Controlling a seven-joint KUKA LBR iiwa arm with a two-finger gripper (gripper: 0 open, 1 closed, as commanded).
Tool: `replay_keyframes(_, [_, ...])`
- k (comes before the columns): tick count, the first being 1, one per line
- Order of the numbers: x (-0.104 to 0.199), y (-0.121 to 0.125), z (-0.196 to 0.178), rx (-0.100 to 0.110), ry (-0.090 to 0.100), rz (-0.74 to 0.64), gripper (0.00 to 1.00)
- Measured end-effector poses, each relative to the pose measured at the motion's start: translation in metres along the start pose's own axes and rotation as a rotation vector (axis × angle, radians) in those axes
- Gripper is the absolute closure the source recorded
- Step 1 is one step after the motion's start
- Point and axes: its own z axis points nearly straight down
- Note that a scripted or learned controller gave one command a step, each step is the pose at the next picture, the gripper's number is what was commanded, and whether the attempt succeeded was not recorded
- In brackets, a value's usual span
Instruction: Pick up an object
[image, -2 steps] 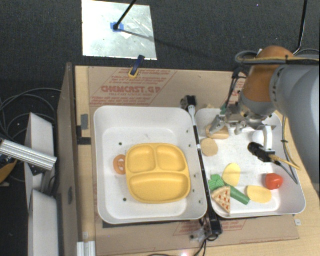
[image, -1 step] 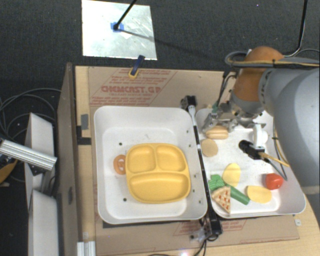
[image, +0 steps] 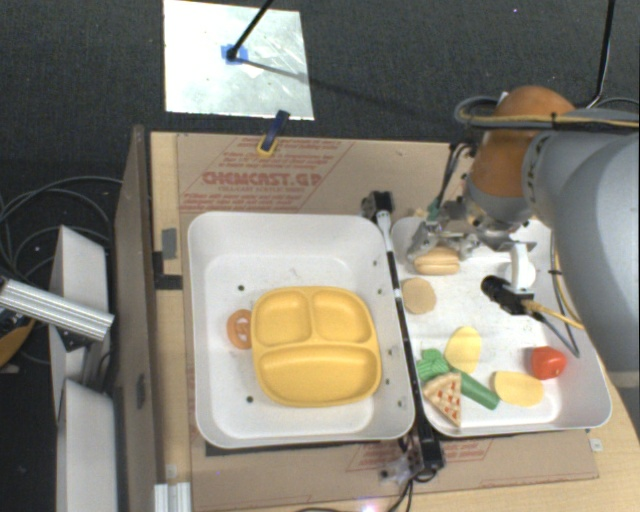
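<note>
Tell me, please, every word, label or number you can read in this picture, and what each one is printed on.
"CHEMCAST GP" in red capitals, on the brown paper-faced sheet lying under the two white bins.
Smaller red lines above and below that word on the same sheet: too small and blurred to read.
Faint red print on the sheet's front edge: not readable.

left bin (image: 210, 300): divided tray (image: 315, 345) in middle, pretzel (image: 238, 328) touching tray's left edge | right bin (image: 590, 400): gripper (image: 447, 240) at far-left corner over bread roll (image: 436, 263); cookie (image: 418, 295) nearer; pizza slice (image: 446, 398) front-left; tomato (image: 547, 362) right
</note>
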Motion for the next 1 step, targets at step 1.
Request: replay_keyframes(1, [0.0319, -0.0521, -0.0948, -0.001, 0.002, 0.001, 1.0])
